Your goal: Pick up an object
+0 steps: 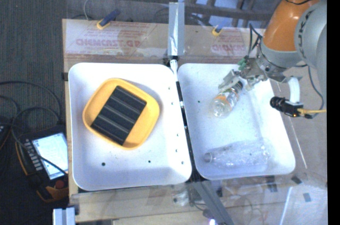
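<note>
- A small clear bottle (225,101) is lying tilted in the right bin (276,160), in its upper middle, cap end pointing toward the lower left.
- My claw (237,80) is sitting over the bottle's upper end, touching or just above it; I cannot tell whether it is gripping anything.
- A second clear bottle (237,155), crumpled, is lying on its side along the near wall of the same bin, well apart from my claw.
- My arm (289,25) is reaching in from the right, orange band showing above the wrist.
- The left bin (87,168) is holding a yellow dish (146,126) with a black ribbed block (118,114) resting on it.
</note>
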Controlling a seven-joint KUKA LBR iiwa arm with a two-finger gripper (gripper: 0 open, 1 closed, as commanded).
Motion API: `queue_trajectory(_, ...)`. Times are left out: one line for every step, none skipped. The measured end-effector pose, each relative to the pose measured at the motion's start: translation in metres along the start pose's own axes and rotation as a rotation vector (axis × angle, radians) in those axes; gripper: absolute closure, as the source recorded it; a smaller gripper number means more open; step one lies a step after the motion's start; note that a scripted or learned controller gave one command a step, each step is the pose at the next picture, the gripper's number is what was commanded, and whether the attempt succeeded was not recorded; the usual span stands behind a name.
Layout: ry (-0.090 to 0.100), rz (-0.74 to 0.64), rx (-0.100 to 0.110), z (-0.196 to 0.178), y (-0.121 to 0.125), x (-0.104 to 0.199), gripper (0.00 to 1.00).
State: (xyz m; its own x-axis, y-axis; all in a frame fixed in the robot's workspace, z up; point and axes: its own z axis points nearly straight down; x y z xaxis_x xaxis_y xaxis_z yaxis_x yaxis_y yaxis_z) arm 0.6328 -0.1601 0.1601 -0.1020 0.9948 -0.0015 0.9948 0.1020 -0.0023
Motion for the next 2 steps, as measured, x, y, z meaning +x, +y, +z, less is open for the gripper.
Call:
queue_trajectory(0.002,0.098,-0.003,0.066,0.0088,-0.0275,0.0)
queue_trajectory(0.003,0.097,-0.004,0.0561,0.0095,-0.0264,1.0)
